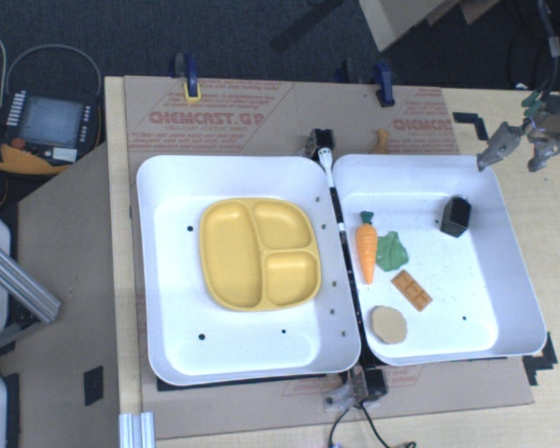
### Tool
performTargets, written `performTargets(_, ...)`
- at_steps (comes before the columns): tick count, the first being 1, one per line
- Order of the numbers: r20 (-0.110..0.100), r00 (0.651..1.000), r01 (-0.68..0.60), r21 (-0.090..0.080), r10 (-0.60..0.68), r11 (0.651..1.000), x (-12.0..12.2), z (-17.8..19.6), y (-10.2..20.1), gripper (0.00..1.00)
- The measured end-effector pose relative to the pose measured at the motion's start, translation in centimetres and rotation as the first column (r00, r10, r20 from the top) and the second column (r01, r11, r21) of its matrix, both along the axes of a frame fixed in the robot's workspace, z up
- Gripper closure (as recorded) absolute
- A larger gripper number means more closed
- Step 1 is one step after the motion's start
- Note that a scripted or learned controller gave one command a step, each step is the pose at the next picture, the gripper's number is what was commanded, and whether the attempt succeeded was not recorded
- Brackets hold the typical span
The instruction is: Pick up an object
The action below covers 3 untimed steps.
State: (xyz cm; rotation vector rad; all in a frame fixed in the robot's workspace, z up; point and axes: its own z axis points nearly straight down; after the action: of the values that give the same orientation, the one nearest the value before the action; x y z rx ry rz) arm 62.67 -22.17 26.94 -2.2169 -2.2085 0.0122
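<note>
The gripper hung at the far right corner of the right bin, outside its rim and above the bench. Its two fingers stood spread, with nothing between them. No object had yet been taken up.

The candidates all lay in the right bin. A toy carrot lay lengthwise along the left wall, a green leafy piece touching it. A brown cracker-like piece sat just beside these toward the middle, and a round tan piece near the front left corner. A black block stood alone near the far wall, nearest the gripper.

In my judgement the block offered the clearest approach; the carrot's place against the wall and the leaf left little room for a finger.

The left bin carried a yellow divided plate at its centre. Two blue clamps held the far edge of the bench.
</note>
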Motion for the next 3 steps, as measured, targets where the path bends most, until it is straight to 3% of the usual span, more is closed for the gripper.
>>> performTargets(1, 0.013, 1.0, -0.004, -0.003, 0.004, 1.0, 0.2, 0.8, 0.1, 0.0)
performTargets(2, 0.009, 1.0, -0.005, -0.002, 0.005, 1.0, 0.9, -3.7, 0.3, 0.0)
performTargets(3, 0.009, 1.0, -0.003, -0.002, 0.003, 1.0, -0.1, -9.0, -0.2, 0.0)
